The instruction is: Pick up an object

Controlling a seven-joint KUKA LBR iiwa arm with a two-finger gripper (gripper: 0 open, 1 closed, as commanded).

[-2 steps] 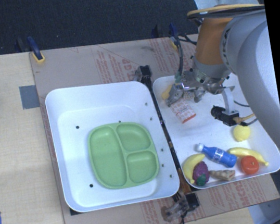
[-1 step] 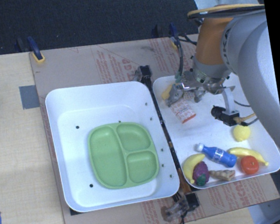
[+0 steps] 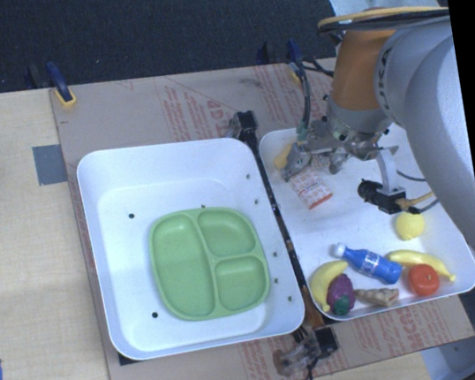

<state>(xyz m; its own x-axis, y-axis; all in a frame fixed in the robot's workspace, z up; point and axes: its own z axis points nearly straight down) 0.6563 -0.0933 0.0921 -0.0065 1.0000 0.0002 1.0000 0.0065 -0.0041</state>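
The gripper hovers in the right bin, just above a red-and-white packet. I cannot tell its grasp state. It should descend squarely over the packet before closing.

Bench: pale wooden bench top.
Sheet: brown printed cardboard sheet on the bench, centre to 3 o'clock.
Bins: two shallow white plastic bins side by side on the cardboard.
9 o'clock: grey tape square.
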